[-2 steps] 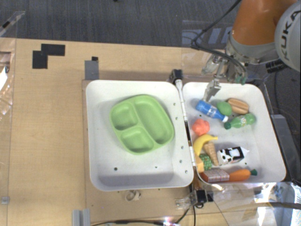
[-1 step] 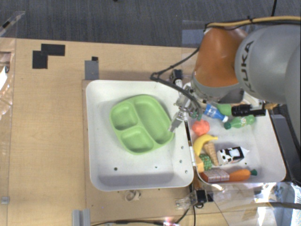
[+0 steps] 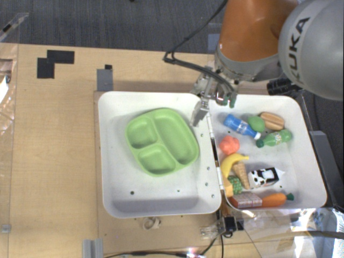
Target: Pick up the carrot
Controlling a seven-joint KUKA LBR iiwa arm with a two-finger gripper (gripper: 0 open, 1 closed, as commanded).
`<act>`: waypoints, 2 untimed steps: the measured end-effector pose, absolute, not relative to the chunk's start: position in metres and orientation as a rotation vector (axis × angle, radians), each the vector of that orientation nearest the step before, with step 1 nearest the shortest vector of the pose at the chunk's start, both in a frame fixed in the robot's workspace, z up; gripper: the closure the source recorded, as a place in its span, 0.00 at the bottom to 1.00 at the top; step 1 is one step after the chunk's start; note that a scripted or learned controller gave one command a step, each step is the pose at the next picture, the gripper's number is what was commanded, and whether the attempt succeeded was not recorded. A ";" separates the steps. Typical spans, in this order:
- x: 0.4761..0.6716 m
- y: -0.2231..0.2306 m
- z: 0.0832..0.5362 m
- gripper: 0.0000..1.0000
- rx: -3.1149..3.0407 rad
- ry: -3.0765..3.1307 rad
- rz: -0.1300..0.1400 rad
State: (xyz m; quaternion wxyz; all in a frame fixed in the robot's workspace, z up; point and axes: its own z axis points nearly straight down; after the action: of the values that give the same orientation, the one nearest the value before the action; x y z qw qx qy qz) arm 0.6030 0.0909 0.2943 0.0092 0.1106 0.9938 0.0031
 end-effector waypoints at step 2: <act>0.561 0.145 0.166 1.00 0.363 3.106 0.011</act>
State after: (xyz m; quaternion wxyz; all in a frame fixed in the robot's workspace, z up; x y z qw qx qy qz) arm 0.5605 0.1451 0.1662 0.0071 0.1162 0.9932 0.0036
